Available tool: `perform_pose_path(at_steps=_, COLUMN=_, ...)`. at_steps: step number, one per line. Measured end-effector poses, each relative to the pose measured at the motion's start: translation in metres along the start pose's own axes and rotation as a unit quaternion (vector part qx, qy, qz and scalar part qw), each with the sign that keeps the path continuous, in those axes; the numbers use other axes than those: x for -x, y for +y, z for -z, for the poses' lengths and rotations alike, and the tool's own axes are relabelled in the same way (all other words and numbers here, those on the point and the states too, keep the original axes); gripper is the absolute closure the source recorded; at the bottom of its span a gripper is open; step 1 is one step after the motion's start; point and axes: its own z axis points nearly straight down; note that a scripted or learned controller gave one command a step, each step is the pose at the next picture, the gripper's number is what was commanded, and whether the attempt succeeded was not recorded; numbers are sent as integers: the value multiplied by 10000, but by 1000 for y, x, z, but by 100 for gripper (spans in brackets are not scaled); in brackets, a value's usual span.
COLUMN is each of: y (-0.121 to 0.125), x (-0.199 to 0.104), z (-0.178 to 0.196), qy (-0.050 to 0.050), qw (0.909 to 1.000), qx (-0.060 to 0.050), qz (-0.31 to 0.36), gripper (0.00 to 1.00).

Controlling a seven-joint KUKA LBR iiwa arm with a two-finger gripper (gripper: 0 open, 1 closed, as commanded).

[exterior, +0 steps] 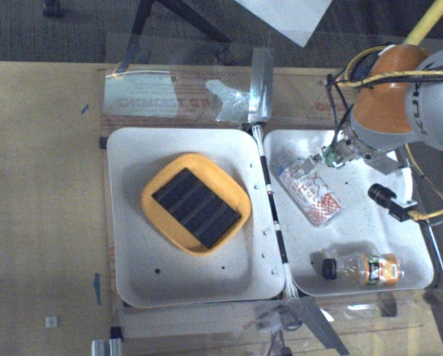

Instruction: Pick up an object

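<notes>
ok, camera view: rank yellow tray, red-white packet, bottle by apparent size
1. yellow tray, clearly largest
2. and 3. red-white packet and bottle look about alike in length; no firm ranking between them

Jaws (332,156) hang over the right bin (421,273), right at the top end of a red-and-white packet (312,193). A bottle (361,268) lies well below them by the near rim. Way off to their left, an orange tray (195,202) sits in the left bin (125,199).
</notes>
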Motion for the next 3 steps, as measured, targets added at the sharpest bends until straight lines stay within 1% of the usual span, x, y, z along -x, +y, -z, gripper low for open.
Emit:
perform_pose_path(at_steps=1, y=-1, x=-1, z=0, qy=17, qw=10000, qx=-25, qz=62, gripper=0)
perform_pose_path(at_steps=3, y=0, x=-1, z=0, qy=10, qw=9998, qx=-15, qz=209, gripper=0)
